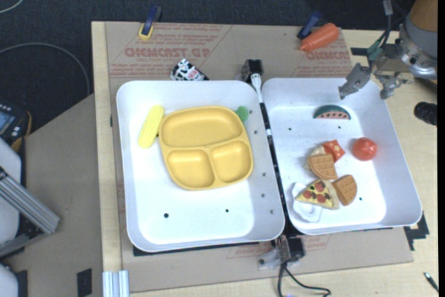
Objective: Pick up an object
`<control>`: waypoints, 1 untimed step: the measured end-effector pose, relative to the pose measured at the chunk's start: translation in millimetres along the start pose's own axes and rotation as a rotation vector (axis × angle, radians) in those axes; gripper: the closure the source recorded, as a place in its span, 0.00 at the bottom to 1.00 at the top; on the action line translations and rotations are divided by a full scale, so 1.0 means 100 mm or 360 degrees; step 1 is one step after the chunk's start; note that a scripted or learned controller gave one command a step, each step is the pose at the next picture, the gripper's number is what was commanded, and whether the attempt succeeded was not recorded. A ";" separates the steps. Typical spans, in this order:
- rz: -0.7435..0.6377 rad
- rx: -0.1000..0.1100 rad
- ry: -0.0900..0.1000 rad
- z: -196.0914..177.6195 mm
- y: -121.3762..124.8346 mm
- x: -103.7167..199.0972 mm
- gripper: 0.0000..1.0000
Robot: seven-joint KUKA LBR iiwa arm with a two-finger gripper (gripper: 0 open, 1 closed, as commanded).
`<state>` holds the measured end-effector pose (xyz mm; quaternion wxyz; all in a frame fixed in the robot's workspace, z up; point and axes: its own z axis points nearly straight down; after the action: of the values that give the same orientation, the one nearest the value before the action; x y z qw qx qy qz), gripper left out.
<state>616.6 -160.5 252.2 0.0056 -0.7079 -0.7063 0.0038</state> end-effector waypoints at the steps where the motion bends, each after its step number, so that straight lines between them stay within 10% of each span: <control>1: -0.0004 -0.0020 -0.0004 -0.07 0.02 0.00 0.00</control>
<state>618.9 -160.3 259.3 0.0003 -0.7071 -0.7072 0.0002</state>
